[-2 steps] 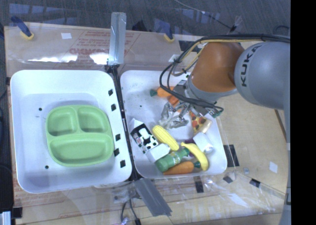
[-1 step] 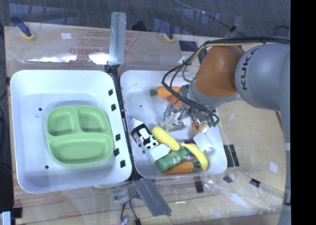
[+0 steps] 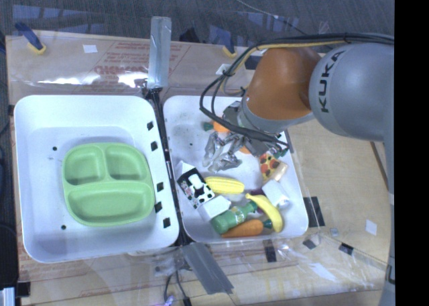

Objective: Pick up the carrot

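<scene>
**Carrot waits at the near wall of the right bin**

The carrot [image 3: 243, 229], a smooth orange taper, lies along the right bin's [image 3: 175, 113] near wall, touching a green bottle [image 3: 233, 218] and just beside a glossy yellow banana [image 3: 269, 210]. The metallic pincer [image 3: 223, 151] hangs well apart over the bin's middle, gripping nothing; how far it is spread I cannot tell. A good grasp would likely close across the carrot's thick middle, clear of neighbours. A green plastic plate [image 3: 107, 183] sits in the left bin.
</scene>
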Robot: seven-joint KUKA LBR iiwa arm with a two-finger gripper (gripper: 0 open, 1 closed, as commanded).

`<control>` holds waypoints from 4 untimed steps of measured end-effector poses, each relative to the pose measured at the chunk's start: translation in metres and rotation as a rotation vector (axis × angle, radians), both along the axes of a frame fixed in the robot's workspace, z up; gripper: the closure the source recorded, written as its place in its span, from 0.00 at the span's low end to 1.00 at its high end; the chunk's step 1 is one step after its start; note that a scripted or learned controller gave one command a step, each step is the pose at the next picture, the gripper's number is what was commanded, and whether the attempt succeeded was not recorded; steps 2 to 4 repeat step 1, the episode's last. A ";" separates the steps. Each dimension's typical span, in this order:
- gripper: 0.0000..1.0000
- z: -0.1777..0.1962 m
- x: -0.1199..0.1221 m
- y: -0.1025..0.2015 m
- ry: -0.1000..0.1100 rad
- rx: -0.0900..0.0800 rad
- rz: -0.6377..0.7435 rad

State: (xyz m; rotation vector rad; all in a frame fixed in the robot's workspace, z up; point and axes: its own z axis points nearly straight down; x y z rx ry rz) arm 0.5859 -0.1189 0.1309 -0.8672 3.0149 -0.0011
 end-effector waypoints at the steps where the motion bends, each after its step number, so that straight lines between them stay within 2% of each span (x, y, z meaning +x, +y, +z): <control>1: 1.00 0.011 0.002 0.002 -0.004 0.000 0.005; 4: 1.00 0.011 0.002 0.002 -0.004 0.000 0.005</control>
